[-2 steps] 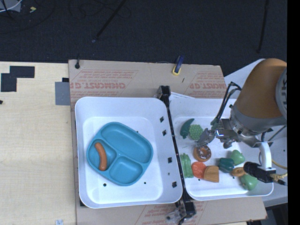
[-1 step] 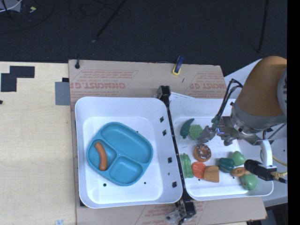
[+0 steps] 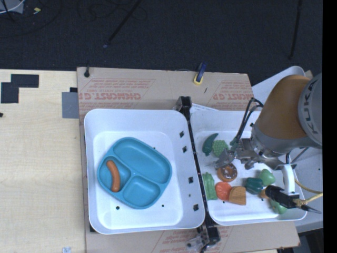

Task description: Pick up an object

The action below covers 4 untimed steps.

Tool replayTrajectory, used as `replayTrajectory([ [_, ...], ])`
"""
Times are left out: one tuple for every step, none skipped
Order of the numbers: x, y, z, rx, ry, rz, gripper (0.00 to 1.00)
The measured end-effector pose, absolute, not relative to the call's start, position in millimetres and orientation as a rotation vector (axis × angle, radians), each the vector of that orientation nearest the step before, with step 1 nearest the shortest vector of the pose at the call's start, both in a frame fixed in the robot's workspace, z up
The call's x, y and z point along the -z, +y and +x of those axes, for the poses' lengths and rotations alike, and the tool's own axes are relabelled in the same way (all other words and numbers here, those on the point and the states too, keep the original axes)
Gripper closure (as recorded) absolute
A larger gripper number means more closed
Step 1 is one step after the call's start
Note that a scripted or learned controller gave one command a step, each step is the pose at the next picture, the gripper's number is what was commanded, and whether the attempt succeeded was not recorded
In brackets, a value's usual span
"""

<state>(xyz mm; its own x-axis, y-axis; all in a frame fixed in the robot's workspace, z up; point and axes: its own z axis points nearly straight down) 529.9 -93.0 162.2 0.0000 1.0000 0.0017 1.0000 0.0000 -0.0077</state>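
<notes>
Here is the pincer, hanging low in the right bin, directly above the brown ring, on the ring's far edge. How wide the pincer stands I cannot tell from this angle, and nothing can be seen gripped in it. The grey arm, with its orange band, comes in from the view-right of the ring. Toys crowd around the ring. Up and to the view-left of it is a dark green piece with a lighter leafy green piece tucked against it. Below-left of the ring, a pale green piece lies along the bin wall. Just beneath the ring is a red piece, touching an orange-tan wedge. To the view-right of the ring is a teal piece, with a bright green piece just beyond it. Well to the view-left of the ring, across the divider, the left bin holds a blue tray with three compartments. One orange sausage lies in the narrow compartment farthest from the ring. Both bins rest on the pale wooden bench.
</notes>
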Motion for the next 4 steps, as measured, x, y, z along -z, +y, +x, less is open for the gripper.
replayTrajectory([
  [-118,-93,526.1,-0.007,-2.216,-2.217,0.0],
  [-88,-93,527.7,0.002,-2.222,-2.224,0.0],
  [-97,-93,525.6,-0.002,-2.209,-2.228,1.0],
  [-152,-84,528.8,0.002,-2.223,-2.221,1.0],
])
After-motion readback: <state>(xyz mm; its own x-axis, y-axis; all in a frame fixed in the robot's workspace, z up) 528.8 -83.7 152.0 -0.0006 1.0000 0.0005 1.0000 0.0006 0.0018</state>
